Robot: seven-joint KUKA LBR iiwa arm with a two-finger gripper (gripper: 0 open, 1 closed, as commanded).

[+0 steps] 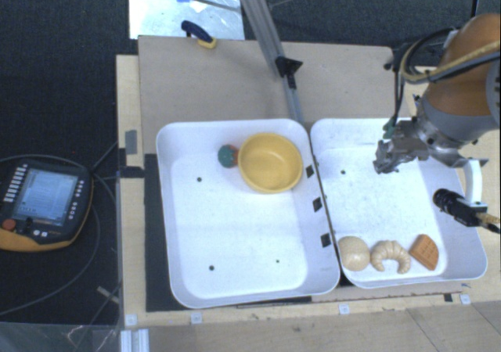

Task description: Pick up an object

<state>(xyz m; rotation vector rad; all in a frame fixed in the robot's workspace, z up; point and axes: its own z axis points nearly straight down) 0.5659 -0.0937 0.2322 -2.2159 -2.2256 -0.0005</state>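
Dark two-finger gripper (387,161), grip state unreadable, hung over bare floor of right white bin (368,202); descending there risked grasping nothing, beige croissant-shaped pastry (391,255) lying toward six o'clock.

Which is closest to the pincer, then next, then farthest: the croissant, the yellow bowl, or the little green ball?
From the pincer:
1. Croissant, right bin, near edge.
2. Yellow bowl, left bin, far side.
3. Green ball, just beyond the bowl's left rim.
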